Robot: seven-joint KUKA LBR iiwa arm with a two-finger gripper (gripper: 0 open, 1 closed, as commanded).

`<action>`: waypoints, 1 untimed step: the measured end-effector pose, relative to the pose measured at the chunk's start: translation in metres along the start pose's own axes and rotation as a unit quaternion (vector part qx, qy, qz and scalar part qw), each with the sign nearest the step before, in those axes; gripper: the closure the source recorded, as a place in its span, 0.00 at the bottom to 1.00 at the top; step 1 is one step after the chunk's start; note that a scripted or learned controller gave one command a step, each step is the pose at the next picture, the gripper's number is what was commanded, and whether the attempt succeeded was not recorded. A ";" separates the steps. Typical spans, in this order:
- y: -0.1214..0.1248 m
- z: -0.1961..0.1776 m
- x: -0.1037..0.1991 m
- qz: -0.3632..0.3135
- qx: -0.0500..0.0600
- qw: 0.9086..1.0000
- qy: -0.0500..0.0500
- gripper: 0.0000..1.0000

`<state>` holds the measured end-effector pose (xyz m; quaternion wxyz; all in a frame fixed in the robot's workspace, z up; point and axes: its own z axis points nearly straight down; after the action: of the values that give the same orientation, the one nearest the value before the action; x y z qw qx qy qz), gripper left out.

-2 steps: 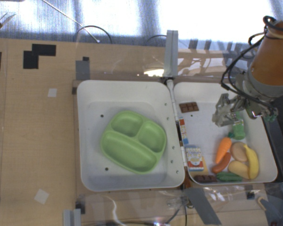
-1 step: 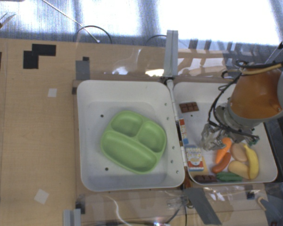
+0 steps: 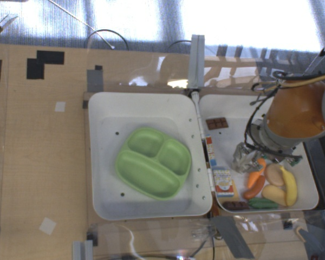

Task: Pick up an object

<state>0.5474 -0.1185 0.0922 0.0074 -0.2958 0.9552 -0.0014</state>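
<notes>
Green plastic, moulded into three compartments, forms the divided plate (image 3: 153,162) lying tilted in the left bin (image 3: 105,118) on the wooden table (image 3: 38,145). Between the bins runs a narrow divider (image 3: 197,118). The right bin (image 3: 227,110) holds the pickable toy foods: a brown chocolate bar (image 3: 216,124) near its top, a small blue-and-orange carton (image 3: 223,181) by the divider, and a cluster at lower right comprising an orange carrot (image 3: 255,182), a pale egg-like piece (image 3: 274,174), a yellow banana (image 3: 289,185), a yellowish lump (image 3: 274,194) and a green pod (image 3: 263,203). The gripper (image 3: 245,158) appears as a crumpled silvery mass just above the carrot; whether it is open, closed or grasping anything cannot be told. The arm's orange band (image 3: 295,111) and black cables (image 3: 255,112) cover the bin's upper right part.
</notes>
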 end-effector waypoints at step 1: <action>0.002 -0.001 0.050 -0.172 0.004 0.985 -0.001 1.00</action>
<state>0.5051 -0.1446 0.0928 0.0096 -0.4560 0.8899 -0.0065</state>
